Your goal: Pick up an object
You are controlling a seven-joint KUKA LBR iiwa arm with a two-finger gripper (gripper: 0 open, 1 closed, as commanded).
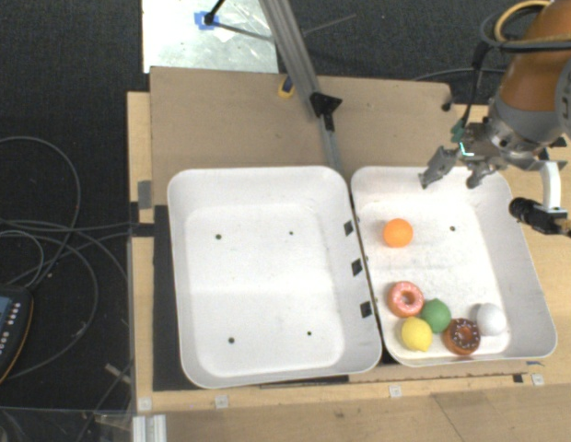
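Two white bins sit side by side on the table (221, 118), and the hand (454, 168) hangs over the far rim of the right bin (520, 247) with its fingers apart and nothing between them. Nearest to it is the orange ball (398, 233), alone toward the left and the near side of the hand. Being round, it favours no grasp direction, so I judge it the easiest pick.

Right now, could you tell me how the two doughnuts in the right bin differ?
The pink doughnut has pale pink icing, while the brown doughnut is chocolate-dark. The pink one lies beside the green ball and the brown one beside the white ball. Both are ring-shaped and lie in the right bin.
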